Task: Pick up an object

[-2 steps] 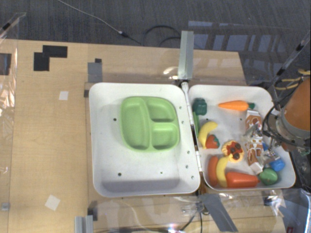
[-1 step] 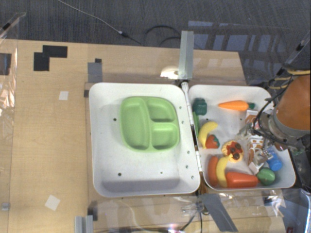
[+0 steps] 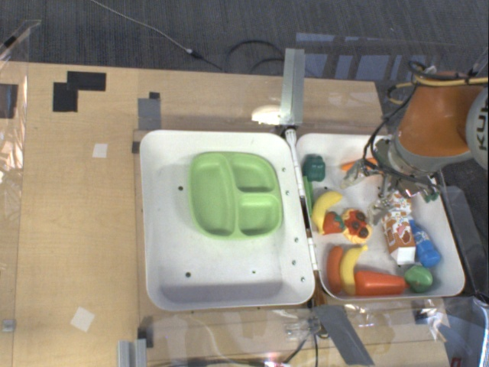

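Over the carton (image 3: 399, 232), your gripper (image 3: 397, 197) hangs; I cannot tell its opening or hold. Carton looks light, stiff, slick: take its long sides, clear of the banana (image 3: 327, 205).

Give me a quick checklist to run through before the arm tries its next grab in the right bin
1. Gripper is over the right bin: ok.
2. A target lies under it, the brown and white packet sits just below the fingers: ok.
3. Fingers open or shut: cannot tell.
4. Anything already held: cannot tell, nothing visibly between the fingers.
5. Room around the target: not ok, the blue item and green ball crowd the packet.
6. Green divided tray in the left bin is out of the way: ok.
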`<state>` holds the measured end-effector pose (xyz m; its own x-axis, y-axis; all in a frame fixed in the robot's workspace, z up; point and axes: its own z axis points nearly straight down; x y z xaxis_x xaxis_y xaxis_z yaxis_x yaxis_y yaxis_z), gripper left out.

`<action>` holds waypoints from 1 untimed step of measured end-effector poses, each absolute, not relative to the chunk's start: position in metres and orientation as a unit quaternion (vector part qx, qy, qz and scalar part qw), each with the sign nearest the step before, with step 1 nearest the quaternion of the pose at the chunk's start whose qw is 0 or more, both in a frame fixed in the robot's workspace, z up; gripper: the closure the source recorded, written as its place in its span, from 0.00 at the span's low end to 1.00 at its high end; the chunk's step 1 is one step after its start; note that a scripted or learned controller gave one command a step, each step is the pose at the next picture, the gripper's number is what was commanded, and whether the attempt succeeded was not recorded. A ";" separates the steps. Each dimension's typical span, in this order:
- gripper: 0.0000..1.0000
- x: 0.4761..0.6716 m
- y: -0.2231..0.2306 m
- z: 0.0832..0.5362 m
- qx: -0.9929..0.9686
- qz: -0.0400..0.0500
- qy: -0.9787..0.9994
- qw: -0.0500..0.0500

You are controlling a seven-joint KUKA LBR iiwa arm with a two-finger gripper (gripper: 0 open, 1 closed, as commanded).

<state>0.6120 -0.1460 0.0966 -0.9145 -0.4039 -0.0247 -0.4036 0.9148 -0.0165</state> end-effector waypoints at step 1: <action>0.00 0.553 -0.094 0.096 -0.182 -0.004 0.983 0.012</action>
<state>0.5529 -0.0937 0.0957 -0.9334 -0.3581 -0.0220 -0.3580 0.9337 -0.0116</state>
